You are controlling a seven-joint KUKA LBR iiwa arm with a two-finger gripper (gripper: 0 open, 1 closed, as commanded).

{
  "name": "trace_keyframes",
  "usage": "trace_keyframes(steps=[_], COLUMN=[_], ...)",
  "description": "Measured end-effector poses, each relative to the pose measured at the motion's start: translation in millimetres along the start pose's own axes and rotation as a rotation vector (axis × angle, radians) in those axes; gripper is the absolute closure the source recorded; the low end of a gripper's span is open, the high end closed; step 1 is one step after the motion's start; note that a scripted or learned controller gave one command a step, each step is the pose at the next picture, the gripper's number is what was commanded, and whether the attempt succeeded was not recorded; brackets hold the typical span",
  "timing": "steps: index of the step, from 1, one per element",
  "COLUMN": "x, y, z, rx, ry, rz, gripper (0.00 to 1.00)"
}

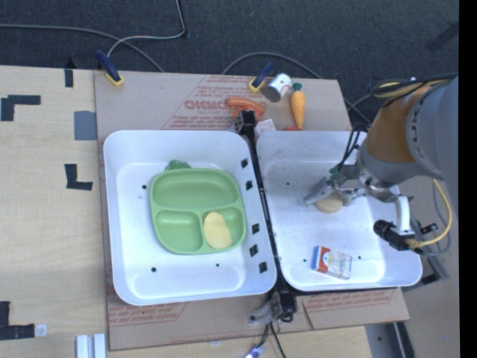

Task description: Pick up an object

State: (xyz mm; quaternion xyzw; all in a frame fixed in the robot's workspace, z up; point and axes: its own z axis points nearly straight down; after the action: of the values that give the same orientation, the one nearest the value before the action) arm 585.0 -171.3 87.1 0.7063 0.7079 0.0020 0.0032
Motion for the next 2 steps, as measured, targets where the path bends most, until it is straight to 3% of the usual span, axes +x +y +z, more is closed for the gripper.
trace_keyframes(steps=[1,2], x=[-0.4,67.9], y=[0.0,54.8], z=[-10.2,1.4], rx=[0.0,0.003], ry=[-0.001,0.002], rz=[0.0,-0.001], gripper=[1.0,1.0])
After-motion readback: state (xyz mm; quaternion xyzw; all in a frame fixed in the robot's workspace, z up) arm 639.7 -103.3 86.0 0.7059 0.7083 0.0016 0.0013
